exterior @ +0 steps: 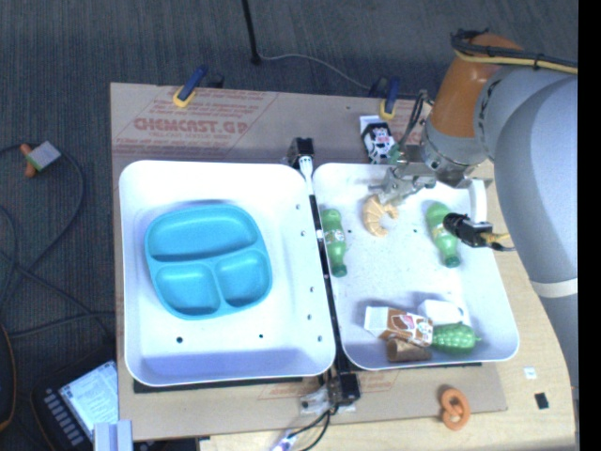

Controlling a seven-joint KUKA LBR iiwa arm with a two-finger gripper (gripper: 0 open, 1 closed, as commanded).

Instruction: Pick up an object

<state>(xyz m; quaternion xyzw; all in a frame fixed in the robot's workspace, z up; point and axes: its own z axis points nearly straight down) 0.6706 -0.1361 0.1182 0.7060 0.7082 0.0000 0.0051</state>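
The croissant sits in the back half of the right bin, a bit left of the middle, lying flat on the white floor. The end effector is right over its back-right end, close enough that from this angle the two overlap. Honestly I can't tell whether it's touching, or how far open it is, and nothing visibly sits in its grip. The arm comes in over that bin's back right corner, orange band up top.

Other stuff in the same bin: one green bottle lies along the left wall, just beside the croissant. A second green bottle lies toward the right wall, on the far side of the croissant. Down by the front edge there's a little pile: a brown-and-white packet, a white block and a bumpy green thing all bunched together, well apart from the croissant.

The left bin holds just a blue divided tray, roughly centered.

On the bench itself, an orange ring-ish thing lies near the front right corner, outside the bins. A small cow-print thing stands behind the right bin's back edge. Blue clamps grip the bench's back edge.
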